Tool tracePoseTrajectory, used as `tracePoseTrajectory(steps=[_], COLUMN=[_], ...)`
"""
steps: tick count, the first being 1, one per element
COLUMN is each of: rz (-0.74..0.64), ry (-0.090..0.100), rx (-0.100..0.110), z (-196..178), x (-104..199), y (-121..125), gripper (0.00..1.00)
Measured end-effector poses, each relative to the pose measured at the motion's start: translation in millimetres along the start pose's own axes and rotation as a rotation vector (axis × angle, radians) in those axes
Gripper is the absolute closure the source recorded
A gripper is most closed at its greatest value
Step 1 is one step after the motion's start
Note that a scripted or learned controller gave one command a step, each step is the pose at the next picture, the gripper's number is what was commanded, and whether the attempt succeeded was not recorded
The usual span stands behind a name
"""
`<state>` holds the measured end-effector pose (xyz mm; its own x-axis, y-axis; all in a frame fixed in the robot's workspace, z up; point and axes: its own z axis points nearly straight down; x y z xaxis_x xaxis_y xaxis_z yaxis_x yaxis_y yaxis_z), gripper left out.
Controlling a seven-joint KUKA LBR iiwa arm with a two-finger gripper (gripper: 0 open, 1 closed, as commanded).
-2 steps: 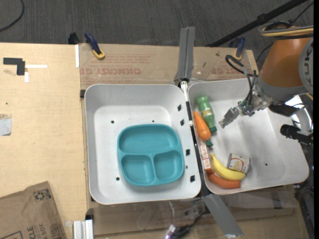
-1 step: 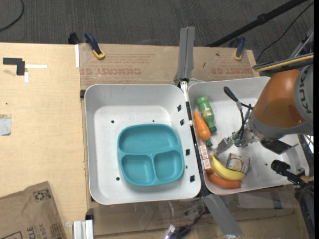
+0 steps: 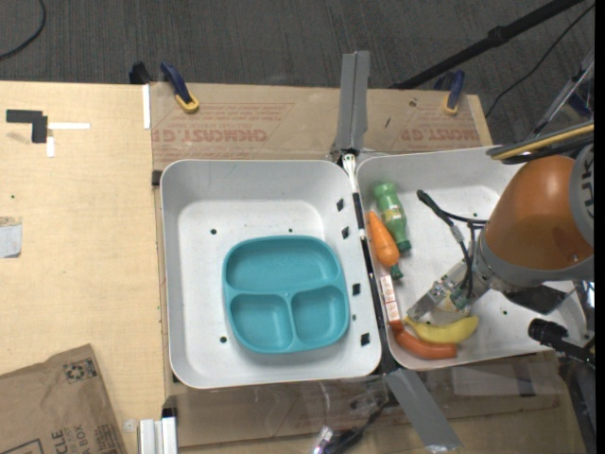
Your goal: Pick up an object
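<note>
- The bench (image 3: 76, 253) carries a clamped sheet of cardboard (image 3: 255, 126) under the far edge of the bins, which probably keeps them from sliding when the arm pushes down.
- The left bin (image 3: 189, 197) holds a teal divided plate (image 3: 285, 293), lying flat in the middle with its three compartments bare; it looks like a ready place to set things down rather than a target.
- The right bin (image 3: 444, 173) holds all the loose toy food, crowded along its left wall and near corner, so any pick has to happen close to a wall.
- The arm (image 3: 539, 220) reaches in from the right, its orange band over the right half of this bin, tilted down towards the near-left corner.
- The gripper (image 3: 438, 301) sits low, just above and to the left of the banana; its metal tip is visible, but I cannot tell whether it is spread or closed, and nothing visibly sits in it.
- A green bottle (image 3: 389, 214) lies along the left wall at the far end.
- An orange carrot (image 3: 382, 239) lies beside it, touching.
- A yellow banana (image 3: 448, 329) lies in the near corner, resting against a red sausage-like piece (image 3: 425, 347); this is my guess at the intended object, since the tool is closest to it.
- A small striped packet (image 3: 388, 296) lies against the left wall, between carrot and banana.
</note>
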<state>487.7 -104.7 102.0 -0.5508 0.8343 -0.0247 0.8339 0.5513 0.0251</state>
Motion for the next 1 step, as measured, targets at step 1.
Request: tracePoseTrajectory(steps=[1], rz=[0.134], ry=[0.015], rx=[0.012], z=[4.6], x=[-51.8], y=[57.1], gripper=[0.0])
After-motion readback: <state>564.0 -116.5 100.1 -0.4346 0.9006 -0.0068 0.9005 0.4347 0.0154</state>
